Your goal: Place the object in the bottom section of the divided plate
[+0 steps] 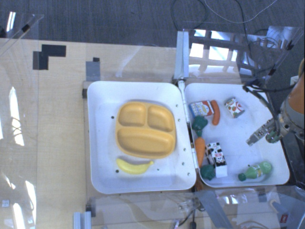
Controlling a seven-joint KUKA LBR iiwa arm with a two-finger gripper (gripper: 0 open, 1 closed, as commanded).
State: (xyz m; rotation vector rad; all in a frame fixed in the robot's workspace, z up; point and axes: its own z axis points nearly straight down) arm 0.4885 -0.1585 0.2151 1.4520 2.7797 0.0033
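Observation:
A yellow divided plate (145, 129) lies in the left bin (97, 128), with two small sections at the top and one long section at the bottom. A yellow banana (133, 166) rests on the bin floor just below the plate. My gripper (259, 135) hangs over the right side of the right bin (267, 104), with nothing seen between its fingers. It is far from the plate and the banana.
The right bin holds a carrot (200, 149), a sausage (216, 112), two green broccoli pieces (199, 124), a blue-and-white carton (201, 108), a cow-print milk box (217, 159), a small strawberry carton (234, 107) and a green bottle (256, 171). Cables hang at the upper right.

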